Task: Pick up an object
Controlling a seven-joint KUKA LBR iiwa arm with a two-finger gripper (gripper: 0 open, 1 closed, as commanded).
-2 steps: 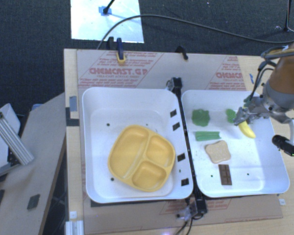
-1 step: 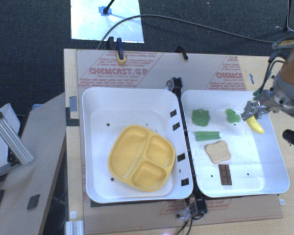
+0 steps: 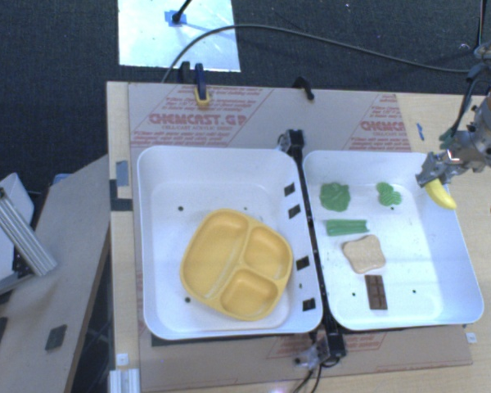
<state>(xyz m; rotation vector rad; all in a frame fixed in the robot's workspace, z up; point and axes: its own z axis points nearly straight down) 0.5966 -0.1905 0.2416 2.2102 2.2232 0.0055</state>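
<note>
Over the right bin's (image 3: 466, 289) far right rim, gripper (image 3: 436, 178) has its fingers closed on a yellow banana (image 3: 442, 195), which hangs clear of the floor. Judged step: lift under way; next calls for a steady raise. Below in the bin: two green leafy pieces (image 3: 335, 196), a flat green strip (image 3: 345, 228), a tan toast slice (image 3: 364, 254), a brown chocolate bar (image 3: 376, 292). Left bin holds a smooth yellow divided plate (image 3: 236, 264).
</note>
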